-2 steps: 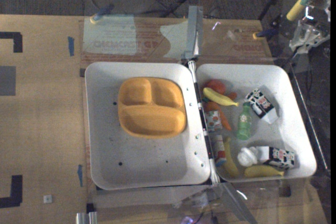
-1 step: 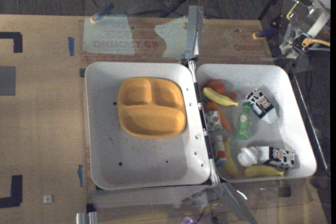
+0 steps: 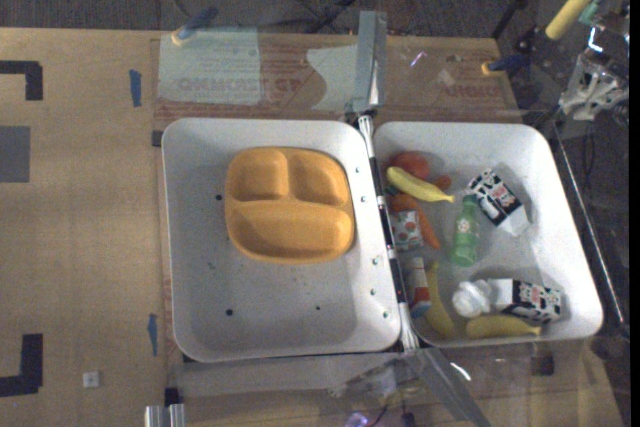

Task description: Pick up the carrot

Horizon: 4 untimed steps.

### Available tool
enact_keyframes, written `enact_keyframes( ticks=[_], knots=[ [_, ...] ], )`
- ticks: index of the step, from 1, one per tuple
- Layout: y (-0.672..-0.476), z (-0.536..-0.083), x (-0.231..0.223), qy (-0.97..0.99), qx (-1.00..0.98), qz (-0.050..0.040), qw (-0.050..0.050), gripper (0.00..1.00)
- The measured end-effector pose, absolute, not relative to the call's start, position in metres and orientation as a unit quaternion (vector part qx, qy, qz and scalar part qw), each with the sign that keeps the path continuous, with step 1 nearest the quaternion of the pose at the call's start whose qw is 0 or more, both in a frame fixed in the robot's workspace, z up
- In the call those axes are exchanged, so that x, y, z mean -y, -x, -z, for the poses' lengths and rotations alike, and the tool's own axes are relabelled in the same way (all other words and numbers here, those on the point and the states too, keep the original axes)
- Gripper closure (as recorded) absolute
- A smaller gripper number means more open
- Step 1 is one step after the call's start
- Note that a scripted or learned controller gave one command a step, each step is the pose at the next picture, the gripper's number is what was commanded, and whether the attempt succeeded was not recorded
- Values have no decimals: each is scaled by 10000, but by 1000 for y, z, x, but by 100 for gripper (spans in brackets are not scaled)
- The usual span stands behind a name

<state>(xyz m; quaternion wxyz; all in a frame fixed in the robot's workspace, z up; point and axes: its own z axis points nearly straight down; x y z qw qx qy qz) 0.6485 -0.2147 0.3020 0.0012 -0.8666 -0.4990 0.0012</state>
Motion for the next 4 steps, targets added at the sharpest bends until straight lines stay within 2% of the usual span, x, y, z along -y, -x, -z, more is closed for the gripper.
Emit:
enact_keyframes(
  ticks=[1, 2, 3, 4],
  knots=[
    [-652, -291, 177, 9266, 3760, -16, 17, 100],
    [-597, -215, 160, 9291, 3698, -13, 12, 100],
    [-529, -163, 148, 9479, 3185, -13, 14, 100],
    [-499, -287, 96, 9678, 2516, -5, 4, 100]
  ],
)
